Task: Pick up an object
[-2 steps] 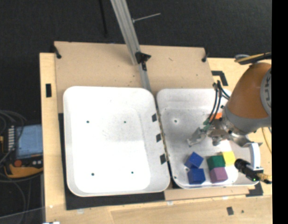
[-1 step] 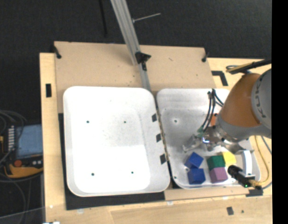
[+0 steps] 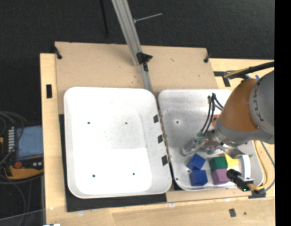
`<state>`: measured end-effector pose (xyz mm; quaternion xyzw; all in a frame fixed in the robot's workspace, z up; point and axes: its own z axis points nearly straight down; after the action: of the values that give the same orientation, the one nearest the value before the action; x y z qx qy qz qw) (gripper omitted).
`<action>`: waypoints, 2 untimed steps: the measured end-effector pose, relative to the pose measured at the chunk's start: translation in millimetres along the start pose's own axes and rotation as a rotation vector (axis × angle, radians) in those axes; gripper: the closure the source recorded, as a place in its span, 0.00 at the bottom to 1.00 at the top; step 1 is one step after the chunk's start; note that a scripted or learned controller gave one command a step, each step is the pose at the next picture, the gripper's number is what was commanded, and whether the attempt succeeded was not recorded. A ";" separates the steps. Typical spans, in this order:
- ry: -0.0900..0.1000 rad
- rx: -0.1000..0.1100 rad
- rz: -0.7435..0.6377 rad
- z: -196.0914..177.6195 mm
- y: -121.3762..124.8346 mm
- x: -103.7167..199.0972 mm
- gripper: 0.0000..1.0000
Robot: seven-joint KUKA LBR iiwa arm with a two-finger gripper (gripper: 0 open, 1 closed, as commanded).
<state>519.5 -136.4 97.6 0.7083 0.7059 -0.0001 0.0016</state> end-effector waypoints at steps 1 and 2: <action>0.001 -0.004 0.008 -11.8 1.3 -0.9 1.00; 0.000 -0.005 -0.003 -57.4 8.1 -7.1 1.00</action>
<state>527.5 -143.4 155.0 0.7073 0.7069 0.0016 0.0030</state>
